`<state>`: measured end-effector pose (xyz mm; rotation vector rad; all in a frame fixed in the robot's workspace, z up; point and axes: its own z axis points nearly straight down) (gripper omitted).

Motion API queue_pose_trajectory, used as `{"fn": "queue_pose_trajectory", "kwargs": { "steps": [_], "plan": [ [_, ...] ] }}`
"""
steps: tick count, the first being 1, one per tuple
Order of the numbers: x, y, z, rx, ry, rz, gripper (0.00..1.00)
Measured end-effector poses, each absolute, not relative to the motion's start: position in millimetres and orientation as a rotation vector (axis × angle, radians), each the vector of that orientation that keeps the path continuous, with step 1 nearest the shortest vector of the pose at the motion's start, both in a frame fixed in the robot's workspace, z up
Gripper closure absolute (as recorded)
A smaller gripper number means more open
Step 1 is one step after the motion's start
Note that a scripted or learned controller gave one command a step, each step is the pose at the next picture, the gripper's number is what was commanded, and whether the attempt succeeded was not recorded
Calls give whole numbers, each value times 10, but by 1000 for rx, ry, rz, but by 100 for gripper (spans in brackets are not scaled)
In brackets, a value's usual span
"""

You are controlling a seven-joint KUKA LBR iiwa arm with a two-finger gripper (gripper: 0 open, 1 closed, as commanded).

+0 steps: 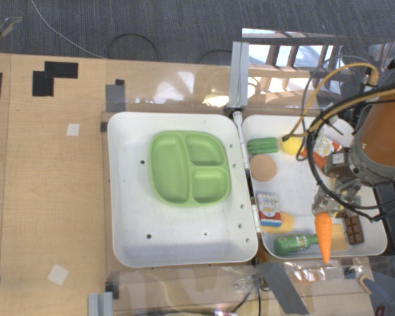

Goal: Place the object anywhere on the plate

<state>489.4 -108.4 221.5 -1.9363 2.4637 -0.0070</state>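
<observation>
The grey arm's jaws (332, 203) hang low over the right white bin (296, 180), and whether they are spread or pressed together cannot be told. Just below them an orange plastic carrot (323, 234) lies pointing tip-down, its top touching or nearly touching them; it cannot be told whether it is gripped. Beside the carrot, toward the left, lie a green bottle (295, 243) and a small white carton (268, 207) on a yellow piece (280, 224). Farther left of the jaws, in the left white bin (138, 236) on the wooden worktop (46, 196), sits the green three-compartment plastic plate (188, 168), well apart from them.
</observation>
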Motion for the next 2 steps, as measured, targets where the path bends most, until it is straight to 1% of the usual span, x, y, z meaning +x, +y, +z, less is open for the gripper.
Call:
{"fn": "queue_pose_trajectory", "kwargs": {
  "steps": [1,2],
  "plan": [
    [4906,-441,1866,-2042,2373,-10,100],
    [4898,89,1861,-2481,1910,-10,100]
  ]
}}
